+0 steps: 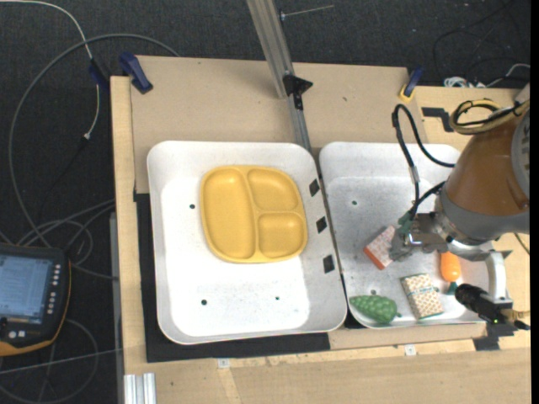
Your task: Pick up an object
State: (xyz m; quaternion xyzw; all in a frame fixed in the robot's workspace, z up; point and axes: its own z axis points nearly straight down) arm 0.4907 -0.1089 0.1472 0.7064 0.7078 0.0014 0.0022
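Arm positioned over right bin.
Tool sits at the red-and-white block; finger state cannot be determined. Yellow tray occupies left bin.

Arm reaching in from right, wrist angled down-left.

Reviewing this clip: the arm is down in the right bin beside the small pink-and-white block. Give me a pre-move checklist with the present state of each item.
1. Gripper over the right bin: ok.
2. Gripper next to the pink-and-white block: ok.
3. Block between the fingers: cannot tell.
4. Other candidates within the bin, namely green item, patterned block and orange item: ok.
5. Yellow divided tray in the left bin, away from the arm: ok.
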